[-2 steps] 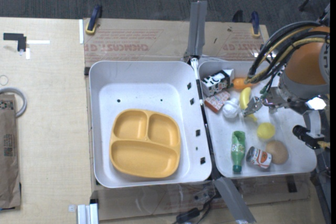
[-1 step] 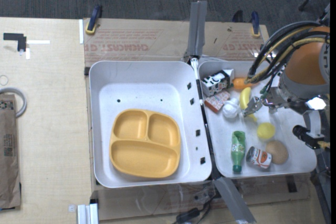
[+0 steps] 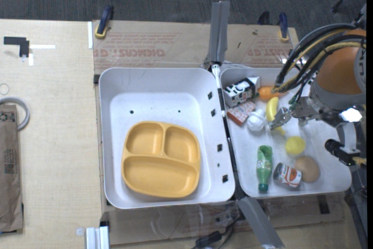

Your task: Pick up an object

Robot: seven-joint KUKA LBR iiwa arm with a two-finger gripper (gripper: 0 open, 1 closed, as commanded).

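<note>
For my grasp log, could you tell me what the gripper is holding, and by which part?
It cannot be told. The gripper sits low in the right bin beside the banana, with nothing visibly between its tips.

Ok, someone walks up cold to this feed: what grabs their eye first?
Probably the yellow tray, alone in the left bin. Next, the cluttered right bin: a banana, a green bottle, a yellow ball, a can and a black-and-white carton. The arm, with its orange band, reaches in from the right, and the gripper sits beside the banana.
</note>
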